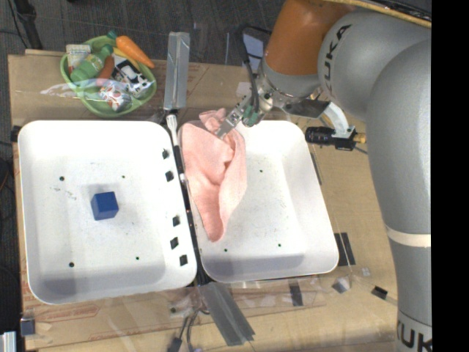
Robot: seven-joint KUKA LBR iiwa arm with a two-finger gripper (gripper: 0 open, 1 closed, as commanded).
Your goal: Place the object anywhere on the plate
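Note:
A pink cloth (214, 171) lies along the left side of the right bin (293, 218), drawn up into a peak at its far end. My gripper (236, 119) is at that peak, over the bin's far left corner, with its fingers shut on the cloth's top edge. The cloth hangs down from the fingers in long folds toward the bin floor. A small blue cube (105, 204) sits on the floor of the left bin (44, 160), far from the gripper.
A green bowl (94, 105) full of toy food, including a carrot (132, 49), stands behind the left bin. The grey arm (381, 123) covers the right side of the bench. Tape strips and clips line the divider between the bins.

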